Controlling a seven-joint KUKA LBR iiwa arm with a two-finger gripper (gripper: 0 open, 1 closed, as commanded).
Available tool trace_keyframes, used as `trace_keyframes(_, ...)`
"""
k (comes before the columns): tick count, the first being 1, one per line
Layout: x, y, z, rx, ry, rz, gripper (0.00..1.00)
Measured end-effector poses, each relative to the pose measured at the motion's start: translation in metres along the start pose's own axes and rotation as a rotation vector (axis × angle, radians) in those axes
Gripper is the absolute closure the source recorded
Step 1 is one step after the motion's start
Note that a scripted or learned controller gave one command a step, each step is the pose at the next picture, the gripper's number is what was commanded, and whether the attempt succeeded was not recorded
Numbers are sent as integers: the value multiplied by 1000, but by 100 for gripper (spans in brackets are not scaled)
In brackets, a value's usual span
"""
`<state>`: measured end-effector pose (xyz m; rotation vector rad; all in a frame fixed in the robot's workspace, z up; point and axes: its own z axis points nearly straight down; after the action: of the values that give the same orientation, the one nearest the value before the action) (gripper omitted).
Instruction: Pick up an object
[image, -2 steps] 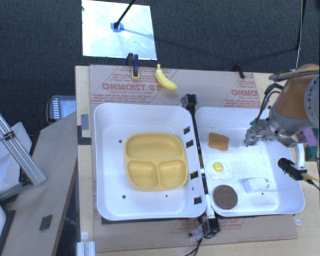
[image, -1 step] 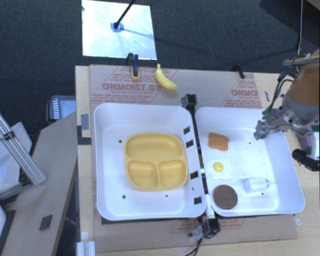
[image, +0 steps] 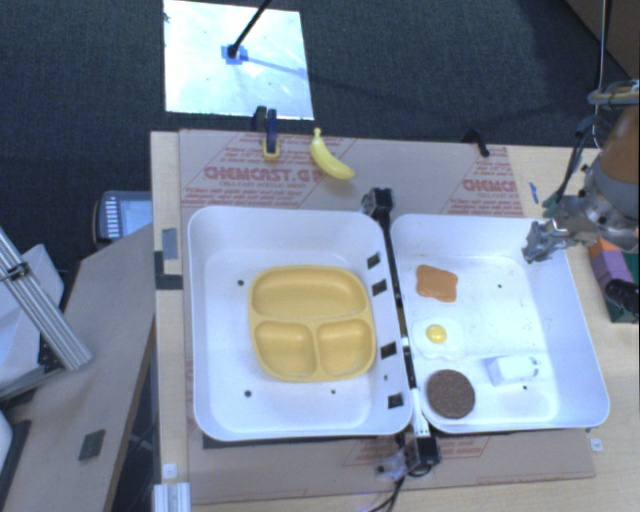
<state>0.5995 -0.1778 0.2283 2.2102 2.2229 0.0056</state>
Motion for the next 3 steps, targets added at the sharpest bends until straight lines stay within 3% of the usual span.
trace_keyframes(1, 0, 2, -55, -1, 0, 0, 100)
trace_keyframes(3, 117, 5, -30, 6, 5, -5, 100)
